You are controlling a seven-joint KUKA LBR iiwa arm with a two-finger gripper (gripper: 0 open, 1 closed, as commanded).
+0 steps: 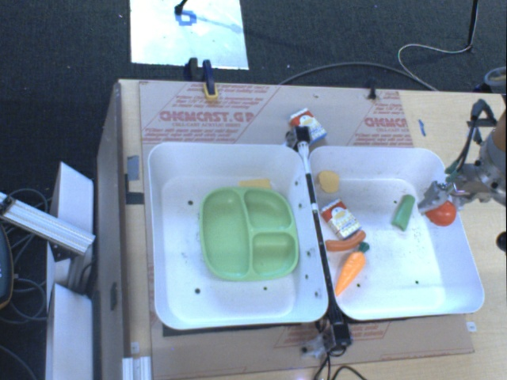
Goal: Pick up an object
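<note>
Tomato (pixel 443 213), red and round, sits pinched between the closed fingers of the gripper (pixel 438 202) at the right edge of the right bin (pixel 467 279), evidently seized for lifting, while a green block (pixel 404 211) lies just beside it and a carrot (pixel 349 269) rests near the bin's left edge.

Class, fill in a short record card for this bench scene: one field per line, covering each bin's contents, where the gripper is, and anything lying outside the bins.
left bin: green divided plate, small yellow piece behind it
right bin: yellow round piece, red-and-white carton, sausage, carrot, green block
gripper: over the right bin's right rim
red round object: at the gripper's tip; grip unclear
outside bins: second small carton on the bench behind the divider
</note>
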